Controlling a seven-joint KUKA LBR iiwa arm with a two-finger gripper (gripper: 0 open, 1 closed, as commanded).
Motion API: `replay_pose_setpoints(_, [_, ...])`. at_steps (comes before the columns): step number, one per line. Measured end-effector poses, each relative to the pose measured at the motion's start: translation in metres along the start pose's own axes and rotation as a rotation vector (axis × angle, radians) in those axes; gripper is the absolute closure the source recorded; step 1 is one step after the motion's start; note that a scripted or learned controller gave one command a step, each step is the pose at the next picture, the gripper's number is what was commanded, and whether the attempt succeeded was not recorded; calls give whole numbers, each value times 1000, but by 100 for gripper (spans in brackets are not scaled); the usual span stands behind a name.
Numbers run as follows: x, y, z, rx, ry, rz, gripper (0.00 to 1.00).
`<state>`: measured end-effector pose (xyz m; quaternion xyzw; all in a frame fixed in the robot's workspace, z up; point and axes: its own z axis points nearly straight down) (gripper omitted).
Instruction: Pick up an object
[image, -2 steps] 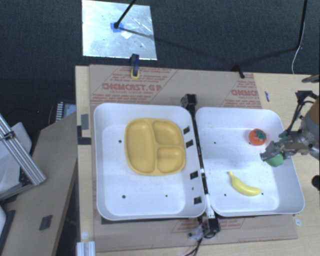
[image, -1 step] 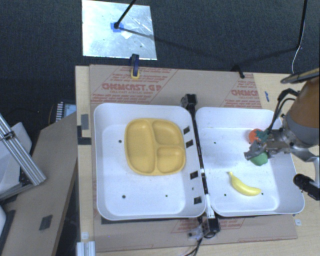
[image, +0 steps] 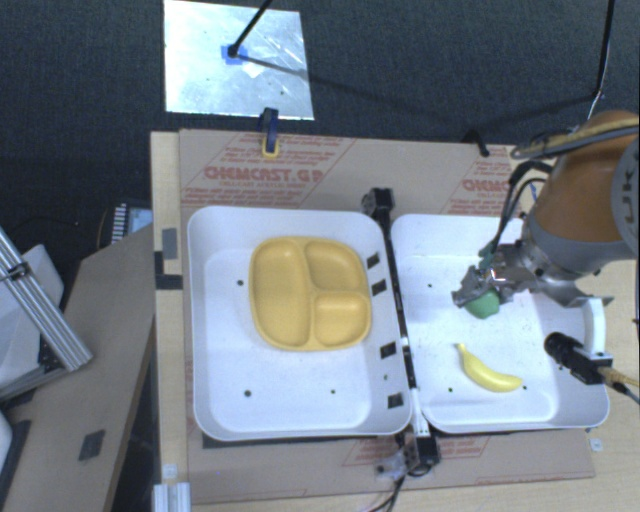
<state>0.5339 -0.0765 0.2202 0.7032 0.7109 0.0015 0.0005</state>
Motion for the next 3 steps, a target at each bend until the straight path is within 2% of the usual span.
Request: replay_pose_setpoints(3, [163, 26, -22, 1, 1, 1, 100])
